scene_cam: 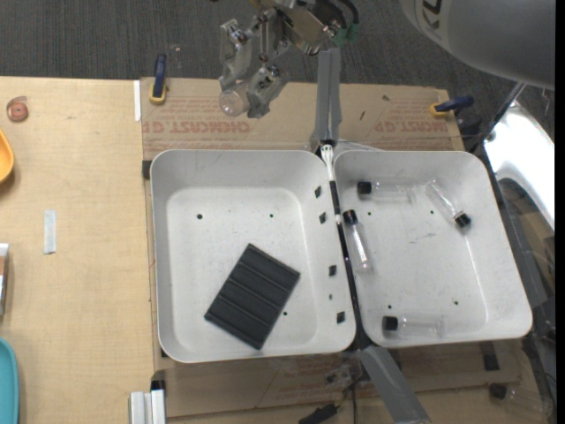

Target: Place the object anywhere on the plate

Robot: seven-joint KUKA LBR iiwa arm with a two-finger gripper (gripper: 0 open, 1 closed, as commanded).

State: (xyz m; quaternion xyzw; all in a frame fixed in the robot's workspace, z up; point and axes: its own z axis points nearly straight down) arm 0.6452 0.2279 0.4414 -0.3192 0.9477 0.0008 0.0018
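A black ribbed plate [253,295] lies flat and turned at a slant in the left bin [157,237], towards its front. My gripper [250,85] hangs high above the cardboard behind the left bin, well back from the plate. It looks shut on a clear tube [231,102], whose round end pokes out below the fingers.
The right bin [499,210] holds several clear tubes with black caps, one [357,241] along its left wall and one [410,326] near the front. Clamps [159,78] [450,106] pin the cardboard at the back. The arm's grey body fills the top right.
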